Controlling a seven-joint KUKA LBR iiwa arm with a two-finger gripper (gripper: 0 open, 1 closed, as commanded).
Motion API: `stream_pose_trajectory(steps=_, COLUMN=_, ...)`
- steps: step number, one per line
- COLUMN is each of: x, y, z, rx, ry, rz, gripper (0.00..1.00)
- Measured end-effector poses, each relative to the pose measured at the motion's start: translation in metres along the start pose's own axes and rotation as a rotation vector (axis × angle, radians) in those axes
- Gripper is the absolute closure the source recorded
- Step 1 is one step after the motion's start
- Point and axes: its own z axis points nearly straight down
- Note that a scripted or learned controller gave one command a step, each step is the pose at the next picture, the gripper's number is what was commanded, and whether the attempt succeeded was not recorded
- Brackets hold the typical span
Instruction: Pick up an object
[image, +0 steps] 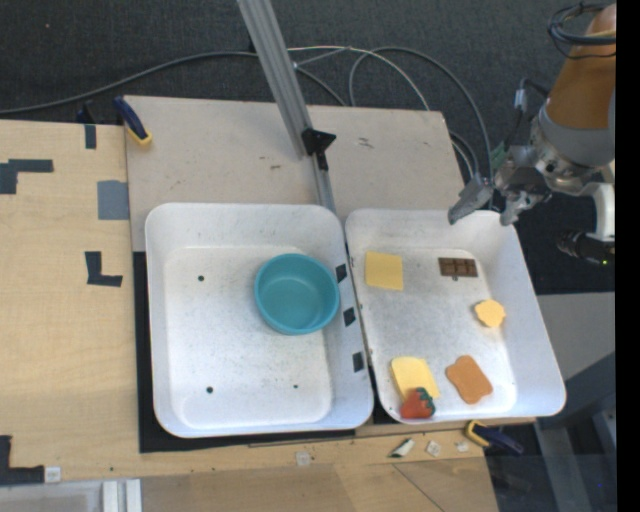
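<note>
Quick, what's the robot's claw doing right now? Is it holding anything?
Gripper: open, holding nothing, above the back edge of the right bin, near the chocolate piece.

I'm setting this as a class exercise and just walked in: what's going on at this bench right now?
A grey and orange robot arm reaches in from the right, its gripper hovering over the far edge of the right bin with nothing between its fingers. That bin holds a yellow square, a brown chocolate piece, a small yellow chunk, an orange piece, another yellow piece and a red strawberry. A teal bowl sits in the left bin.
</note>
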Motion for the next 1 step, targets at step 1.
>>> stream_pose_trajectory(steps=1, x=-0.0001, y=0.0000, z=0.0000, rx=0.000, ry=0.000, rz=0.000, gripper=0.00)
